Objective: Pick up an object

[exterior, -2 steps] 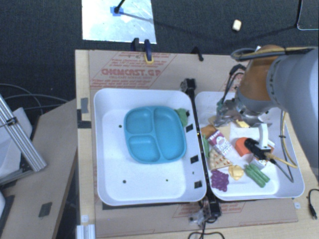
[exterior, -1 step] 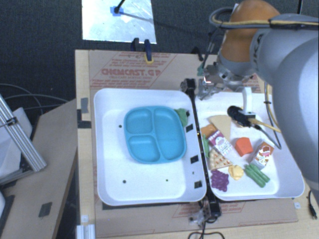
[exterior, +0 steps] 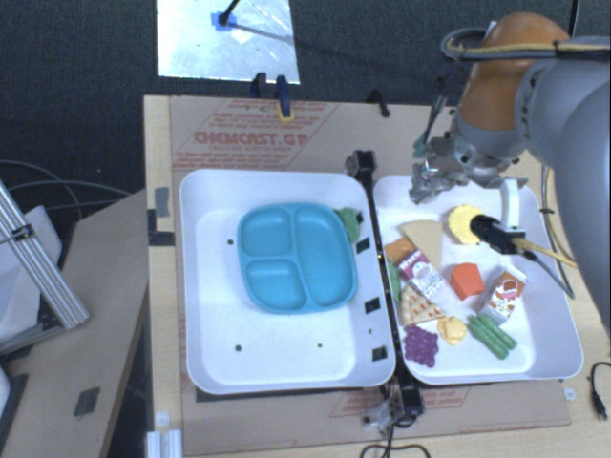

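Left bin (exterior: 205,284) holds a smooth blue three-compartment plastic tray (exterior: 294,258), long axis running left-right. Right of the tray, the right bin (exterior: 563,337) carries toy food: tan wedge (exterior: 423,239) pointing toward the bin's far rim, orange block (exterior: 466,281), purple grape cluster (exterior: 421,344), ridged green pods (exterior: 493,335). Gripper (exterior: 427,187) hangs over that bin's far-left corner, nothing between its fingers; their spread cannot be told.

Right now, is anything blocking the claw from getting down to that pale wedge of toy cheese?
Nothing visible does. The gripper hangs over the right bin's far left corner, and the cheese wedge lies just below it in the picture, uncovered. The yellow round toy sits beside it, to its right.
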Robot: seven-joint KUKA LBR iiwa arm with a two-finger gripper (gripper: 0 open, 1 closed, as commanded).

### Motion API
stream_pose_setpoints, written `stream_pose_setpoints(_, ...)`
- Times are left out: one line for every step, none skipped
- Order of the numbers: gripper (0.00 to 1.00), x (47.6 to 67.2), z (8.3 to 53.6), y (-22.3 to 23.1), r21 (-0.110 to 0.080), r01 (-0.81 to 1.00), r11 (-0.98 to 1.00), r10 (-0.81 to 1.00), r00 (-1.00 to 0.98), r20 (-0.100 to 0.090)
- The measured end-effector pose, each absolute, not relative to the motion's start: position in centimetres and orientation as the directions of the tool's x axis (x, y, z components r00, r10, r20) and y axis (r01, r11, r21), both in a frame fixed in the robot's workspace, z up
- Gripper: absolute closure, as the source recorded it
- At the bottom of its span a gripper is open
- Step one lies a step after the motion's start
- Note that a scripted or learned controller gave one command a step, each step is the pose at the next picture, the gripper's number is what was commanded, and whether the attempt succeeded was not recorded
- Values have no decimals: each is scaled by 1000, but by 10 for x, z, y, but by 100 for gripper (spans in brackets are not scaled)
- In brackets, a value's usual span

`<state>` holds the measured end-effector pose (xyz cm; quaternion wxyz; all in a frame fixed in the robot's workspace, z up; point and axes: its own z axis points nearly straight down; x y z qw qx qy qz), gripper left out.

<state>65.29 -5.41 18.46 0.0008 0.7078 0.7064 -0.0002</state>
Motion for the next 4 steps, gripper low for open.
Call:
stream_pose_setpoints(100,656,185,4,2,1000,8,1000,-8,1)
stream_pose_setpoints(100,588,184,-70,-4,1000,-6,1000,6,-2)
stream_pose_setpoints(100,583,184,-7,-1,1000,8,1000,-8,2)
stream_pose_setpoints(100,573,330,-1,17,1000,6,1000,-6,1)
